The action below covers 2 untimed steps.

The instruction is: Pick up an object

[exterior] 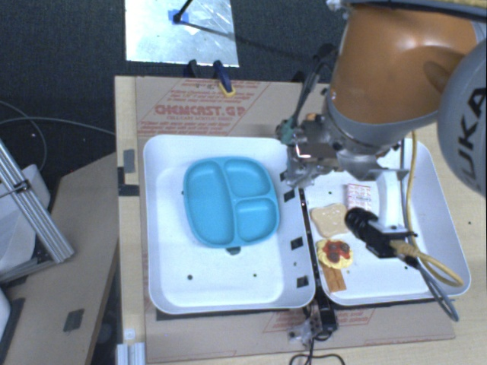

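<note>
Orange at the band and grey beyond it, the arm (396,59) reaches in from the right and hangs over the far end of the right bin (440,211). Its gripper (300,162) sits low at the seam between the two bins, above the far inner corner of the right one. Whether it is open or closed cannot be told from this angle, and nothing can be seen in its grasp.

Several items lie in the right bin, all on its left half. A packet (359,196), pale with pink print, rests nearest the gripper, just below the wrist. A toast slice (329,219) lies beside it toward the seam. Nearer the camera sits a yellow disc (335,254) with red bits on top, and a brown strip (335,282) touches the disc's near edge, close to the bin's near wall.

The left bin (163,204) holds a blue plate (230,201) with three compartments, lying flat toward its far right side, well apart from the gripper's items.

Both bins stand on cardboard (198,105) with red lettering. A blue clamp (223,77) grips its far edge, below a foil sheet (181,21).
</note>
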Available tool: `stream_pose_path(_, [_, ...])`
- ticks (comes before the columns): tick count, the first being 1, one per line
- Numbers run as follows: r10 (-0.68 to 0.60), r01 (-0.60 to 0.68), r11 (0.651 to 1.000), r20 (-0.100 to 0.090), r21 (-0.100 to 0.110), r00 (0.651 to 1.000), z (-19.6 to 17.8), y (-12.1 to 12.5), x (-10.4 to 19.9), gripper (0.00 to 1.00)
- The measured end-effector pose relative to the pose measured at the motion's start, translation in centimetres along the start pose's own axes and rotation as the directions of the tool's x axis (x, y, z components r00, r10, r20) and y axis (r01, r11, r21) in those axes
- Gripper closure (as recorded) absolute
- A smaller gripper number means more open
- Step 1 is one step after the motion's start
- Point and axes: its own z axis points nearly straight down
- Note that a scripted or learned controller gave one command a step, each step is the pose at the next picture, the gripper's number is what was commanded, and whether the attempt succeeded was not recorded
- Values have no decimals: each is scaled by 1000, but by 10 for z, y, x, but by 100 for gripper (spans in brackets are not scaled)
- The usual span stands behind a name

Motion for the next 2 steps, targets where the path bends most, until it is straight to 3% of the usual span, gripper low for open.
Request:
stream_pose_path(1, [-6,6,1000,0,-3,1000,-11,1,0,100])
stream_pose_path(2, [0,0,1000,3,13,1000,67,-2,27,100])
